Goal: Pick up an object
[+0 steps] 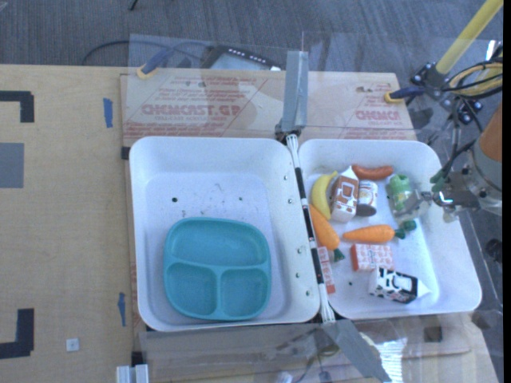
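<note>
The right bin [455, 286] holds several toy foods. A yellow banana [321, 194] lies at its left, beside a small carton [346, 197] and a brown-and-white can [366, 199]. An orange-red sausage [373, 171] sits near the far wall. One carrot [369, 233] lies in the middle and another [324, 231] against the left wall. In front of them are an orange box [372, 256] and a black-and-white carton [395, 285]. My gripper [417, 204] reaches in from the right, low over the bin, right beside a green toy [398, 188]. Nothing shows held in it.
The left bin [152, 174] holds a teal divided plate [217, 268]. A small dark green piece [409, 227] lies just in front of the gripper. Cables and a yellow bar [471, 30] crowd the upper right. Clear plastic sheets [207, 106] lie behind the bins.
</note>
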`<state>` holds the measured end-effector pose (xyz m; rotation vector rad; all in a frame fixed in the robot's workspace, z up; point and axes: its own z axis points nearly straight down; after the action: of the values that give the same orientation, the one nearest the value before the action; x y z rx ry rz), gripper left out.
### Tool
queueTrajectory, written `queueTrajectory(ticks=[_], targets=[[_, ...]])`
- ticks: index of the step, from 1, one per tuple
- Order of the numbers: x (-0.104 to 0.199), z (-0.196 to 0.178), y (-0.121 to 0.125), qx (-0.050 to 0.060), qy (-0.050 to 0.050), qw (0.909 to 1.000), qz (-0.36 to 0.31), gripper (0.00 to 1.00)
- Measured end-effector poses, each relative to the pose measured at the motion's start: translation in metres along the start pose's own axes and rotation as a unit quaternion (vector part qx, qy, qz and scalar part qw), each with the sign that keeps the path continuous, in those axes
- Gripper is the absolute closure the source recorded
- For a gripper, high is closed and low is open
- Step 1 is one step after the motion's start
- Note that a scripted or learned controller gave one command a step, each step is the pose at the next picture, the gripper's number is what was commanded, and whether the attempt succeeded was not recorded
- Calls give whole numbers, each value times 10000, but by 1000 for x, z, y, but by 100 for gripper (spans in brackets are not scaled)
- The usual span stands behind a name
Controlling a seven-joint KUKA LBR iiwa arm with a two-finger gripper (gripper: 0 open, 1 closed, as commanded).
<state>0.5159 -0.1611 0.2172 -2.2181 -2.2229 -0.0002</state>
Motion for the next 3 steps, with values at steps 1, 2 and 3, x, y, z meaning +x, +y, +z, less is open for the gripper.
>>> queueTrajectory(ticks=[1, 2, 3], targets=[[-22, 103, 29, -59, -18, 9994, -344, 0], [-22, 92, 30, -80, -9, 9994, -336, 100], [-22, 93, 30, -79, -9, 9994, -336, 0]])
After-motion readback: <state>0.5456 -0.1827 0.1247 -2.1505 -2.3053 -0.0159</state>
